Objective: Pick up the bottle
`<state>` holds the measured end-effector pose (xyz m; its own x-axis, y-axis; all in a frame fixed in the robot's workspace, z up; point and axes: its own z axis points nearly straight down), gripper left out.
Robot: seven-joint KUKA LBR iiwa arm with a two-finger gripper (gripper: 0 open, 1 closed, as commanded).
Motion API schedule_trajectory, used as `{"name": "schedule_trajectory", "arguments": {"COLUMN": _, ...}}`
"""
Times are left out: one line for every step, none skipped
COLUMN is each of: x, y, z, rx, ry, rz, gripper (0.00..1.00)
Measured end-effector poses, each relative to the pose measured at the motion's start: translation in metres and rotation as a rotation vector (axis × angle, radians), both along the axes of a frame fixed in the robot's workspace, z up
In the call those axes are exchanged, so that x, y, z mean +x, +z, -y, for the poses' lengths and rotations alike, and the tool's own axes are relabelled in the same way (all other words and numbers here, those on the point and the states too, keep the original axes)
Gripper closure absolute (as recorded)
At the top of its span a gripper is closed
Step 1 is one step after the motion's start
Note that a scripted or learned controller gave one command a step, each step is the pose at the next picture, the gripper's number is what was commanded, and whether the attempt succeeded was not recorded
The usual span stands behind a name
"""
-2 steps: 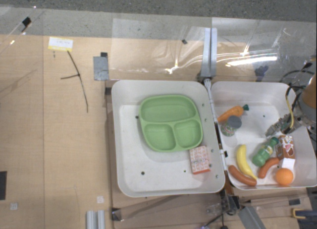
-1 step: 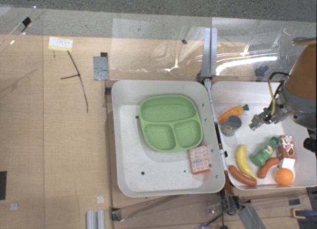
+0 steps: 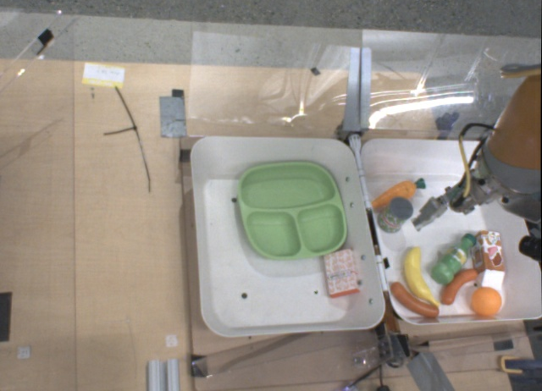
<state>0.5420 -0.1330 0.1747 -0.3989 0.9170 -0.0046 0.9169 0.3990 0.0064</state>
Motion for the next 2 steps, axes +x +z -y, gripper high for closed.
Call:
{"name": "schedule_trajectory", "arguments": {"x": -0.060, "y": -0.076, "z": 0.073, "rx": -0.004, "ry": -0.053, "rz": 0.012, "gripper": 0.00}}
{"name": "schedule_trajectory", "arguments": {"x": -0.056, "y": -0.061, "z": 0.076, "rx": -0.013, "ry": -0.056, "rz": 0.030, "gripper": 1.00}}
